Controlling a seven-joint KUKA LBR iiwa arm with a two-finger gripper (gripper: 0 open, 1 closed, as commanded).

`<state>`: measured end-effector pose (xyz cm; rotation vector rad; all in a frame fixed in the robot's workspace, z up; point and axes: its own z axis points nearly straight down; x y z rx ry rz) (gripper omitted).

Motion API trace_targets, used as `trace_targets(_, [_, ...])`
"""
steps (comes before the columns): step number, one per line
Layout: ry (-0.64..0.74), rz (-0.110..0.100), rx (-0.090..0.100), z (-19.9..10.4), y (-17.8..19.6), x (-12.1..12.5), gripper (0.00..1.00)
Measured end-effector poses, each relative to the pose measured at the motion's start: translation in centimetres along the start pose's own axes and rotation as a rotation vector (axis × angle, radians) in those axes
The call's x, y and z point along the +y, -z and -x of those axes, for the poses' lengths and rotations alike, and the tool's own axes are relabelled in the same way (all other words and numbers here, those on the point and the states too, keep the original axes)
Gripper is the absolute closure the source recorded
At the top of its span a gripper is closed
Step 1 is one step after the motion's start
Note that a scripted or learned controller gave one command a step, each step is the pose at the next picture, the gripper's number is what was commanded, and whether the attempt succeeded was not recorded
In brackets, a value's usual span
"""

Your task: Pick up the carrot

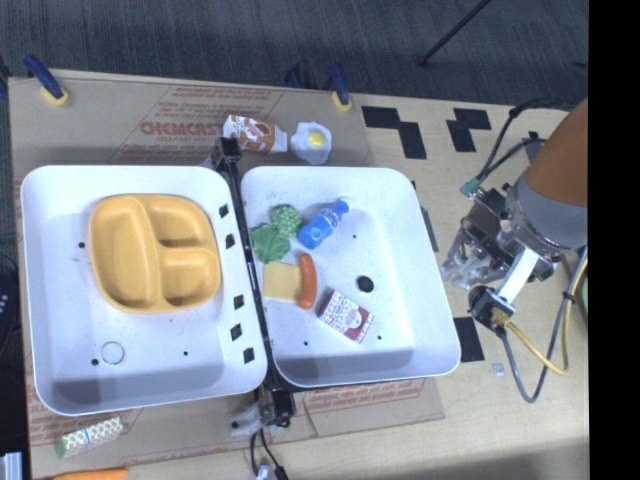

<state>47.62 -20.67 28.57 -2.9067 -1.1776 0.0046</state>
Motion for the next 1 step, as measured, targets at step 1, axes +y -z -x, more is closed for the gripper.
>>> trace_targets(1, [-0.053,-0.001,-0.001,-0.36,-0.93,-0.37,1.0])
